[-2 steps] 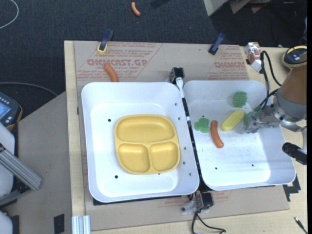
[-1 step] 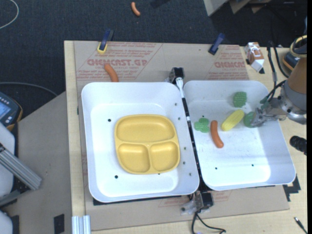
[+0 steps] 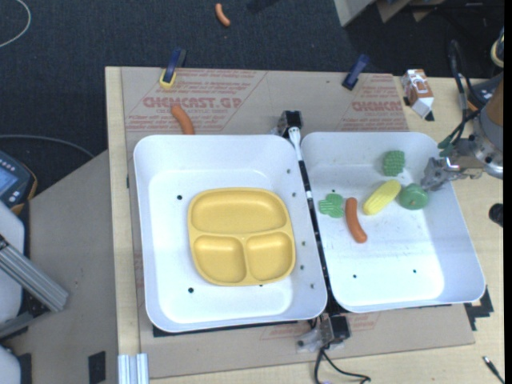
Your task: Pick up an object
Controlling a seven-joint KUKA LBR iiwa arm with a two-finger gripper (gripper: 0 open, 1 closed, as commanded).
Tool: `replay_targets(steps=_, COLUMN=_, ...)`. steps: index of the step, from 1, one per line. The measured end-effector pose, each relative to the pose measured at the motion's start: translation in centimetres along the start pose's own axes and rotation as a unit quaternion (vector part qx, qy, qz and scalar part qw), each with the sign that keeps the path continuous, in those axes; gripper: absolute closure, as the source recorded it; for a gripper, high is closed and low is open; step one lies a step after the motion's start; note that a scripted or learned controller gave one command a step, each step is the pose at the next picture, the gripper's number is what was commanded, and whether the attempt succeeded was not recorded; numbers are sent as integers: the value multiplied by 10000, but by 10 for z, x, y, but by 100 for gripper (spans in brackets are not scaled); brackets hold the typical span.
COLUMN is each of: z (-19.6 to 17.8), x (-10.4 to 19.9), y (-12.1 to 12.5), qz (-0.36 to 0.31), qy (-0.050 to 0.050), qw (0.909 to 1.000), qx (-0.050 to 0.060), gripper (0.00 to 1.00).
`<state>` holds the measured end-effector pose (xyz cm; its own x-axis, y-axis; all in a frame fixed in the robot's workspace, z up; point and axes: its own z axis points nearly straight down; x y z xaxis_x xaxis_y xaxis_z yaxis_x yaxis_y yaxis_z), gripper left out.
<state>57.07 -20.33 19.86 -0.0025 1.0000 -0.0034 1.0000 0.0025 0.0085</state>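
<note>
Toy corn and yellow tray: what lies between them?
In the camera view, between corn and tray lie the orange sausage, a green toy and the bins' adjoining rims.

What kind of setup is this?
Likely a robot-grasping lab bench: two white bins clamped to a board, toy food such as a corn cob, and a gripper at the right bin.

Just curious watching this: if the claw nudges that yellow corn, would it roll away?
Probably. The corn looks rounded and long, so it would likely roll sideways on the smooth white bin. It looks like a light plastic toy, likely stiff. The carrot beside it might stop it.
</note>
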Motion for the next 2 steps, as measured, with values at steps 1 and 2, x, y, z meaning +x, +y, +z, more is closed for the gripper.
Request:
replay_targets(steps=1, z=-29, x=0, y=1, qz=5, qy=1, qw=10000, qx=12, gripper=100)
replay_targets(steps=2, z=-27, x=44, y=23, qz=-13, qy=12, qw=10000, qx=20, gripper=100)
